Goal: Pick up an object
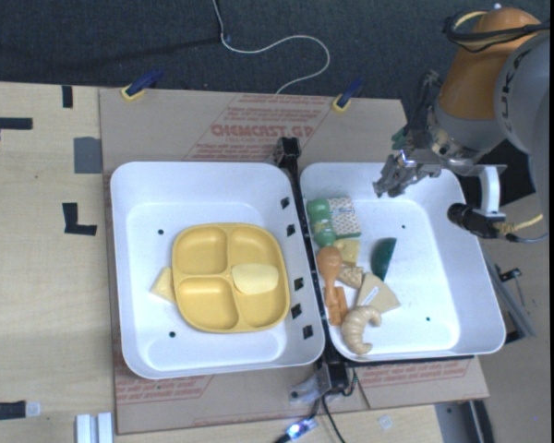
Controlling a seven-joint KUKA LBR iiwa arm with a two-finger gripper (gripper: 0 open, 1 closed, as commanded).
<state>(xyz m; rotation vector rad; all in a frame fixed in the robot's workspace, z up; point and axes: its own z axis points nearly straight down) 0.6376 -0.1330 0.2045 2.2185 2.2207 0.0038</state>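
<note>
The toys [351, 275] lie heaped against the right bin's [443, 330] wall, so the end effector [389, 184], grip unreadable, may pinch several or none.

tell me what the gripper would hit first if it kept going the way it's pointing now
The gripper points down and left, over the right bin. Going straight on, it would probably meet that bin's bare white floor first, short of the dark green object; depth is hard to judge here.

Overhead, slanted, over bins [129, 192] (both).
</note>
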